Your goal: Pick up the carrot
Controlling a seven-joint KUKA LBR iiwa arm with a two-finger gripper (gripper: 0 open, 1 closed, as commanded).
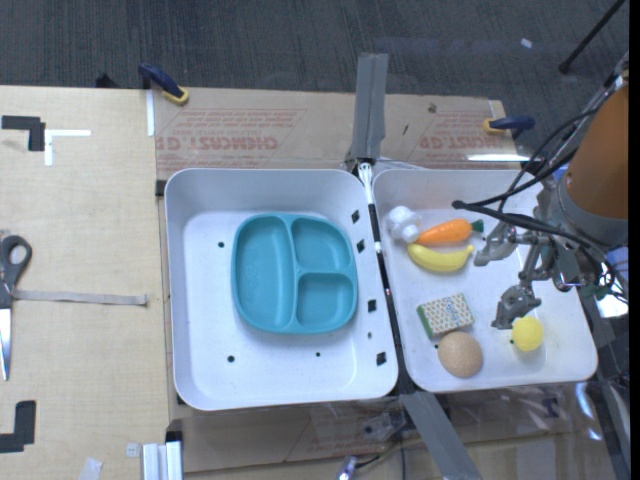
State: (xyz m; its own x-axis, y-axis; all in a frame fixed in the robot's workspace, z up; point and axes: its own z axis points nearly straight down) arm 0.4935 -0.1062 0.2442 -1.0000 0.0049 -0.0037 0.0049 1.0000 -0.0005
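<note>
Lying nearly crosswise in the right white bin (575, 363), the orange plastic carrot (444, 233) points its green top toward me; my gripper (515, 303) hangs with fingers spread, holding nothing.

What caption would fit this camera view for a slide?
Gripper hovers in the right bin near the lemon, apart from the carrot lying beside the banana.

Teal divided plate (295, 273), banana (440, 258), sponge (446, 314), egg (460, 354), lemon (527, 334), scissors (10, 288)

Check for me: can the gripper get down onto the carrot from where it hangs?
Probably yes. The carrot lies uncovered on top, though the banana touches it below and a white item crowds its left end.
</note>
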